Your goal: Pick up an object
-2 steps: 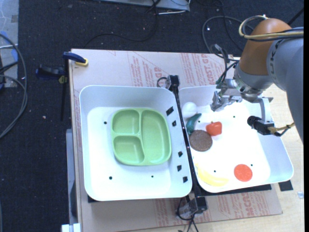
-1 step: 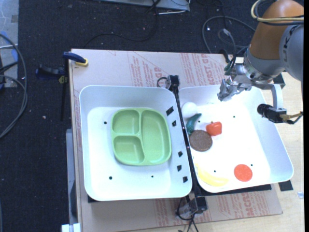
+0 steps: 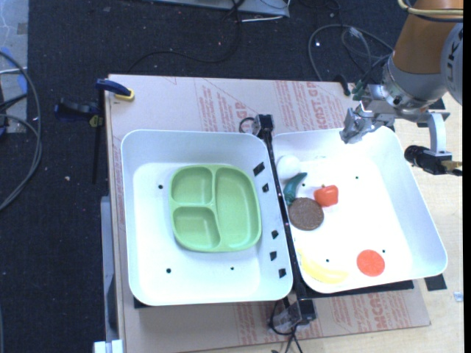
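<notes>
Red print on cardboard sheet [image 3: 193, 101], upside down, not legible.

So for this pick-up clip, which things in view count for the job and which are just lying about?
For the job:
gripper, above the right bin's far rim
right bin
red pepper toy
brown disc
orange disc
yellow banana
teal piece
white ball

Lying about:
left bin
green divided plate
blue clamp

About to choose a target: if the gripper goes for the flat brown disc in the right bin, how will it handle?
The brown disc lies flat, so fingers would likely struggle to get under its thin edge. It probably slides rather than rolls. The teal object and red piece sit close by, so a push may nudge them.
</notes>
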